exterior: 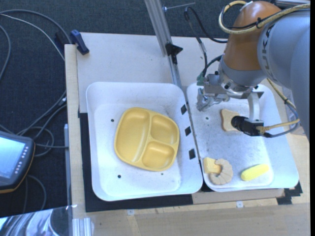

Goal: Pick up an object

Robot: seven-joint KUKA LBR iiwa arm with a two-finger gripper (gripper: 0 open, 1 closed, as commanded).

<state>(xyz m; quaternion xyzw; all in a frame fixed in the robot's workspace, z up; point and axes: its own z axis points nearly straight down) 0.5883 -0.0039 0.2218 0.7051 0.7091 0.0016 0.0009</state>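
My gripper (pixel 205 102) hangs over the far left part of the right bin (pixel 280 146), close to the wall between the two bins. A tan, toast-like piece (pixel 227 120) lies just right of the gripper, partly behind a black part of the wrist. At the near edge of that bin lie a round tan and yellow piece (pixel 219 170) and a small yellow corn-like piece (pixel 255 172). I see nothing in the gripper.
A yellow divided plate (pixel 146 138) lies in the middle of the left bin (pixel 98 102). A metal post (pixel 161 23) rises behind the bins. A yellow cable (pixel 280 127) runs from the wrist across the right bin.
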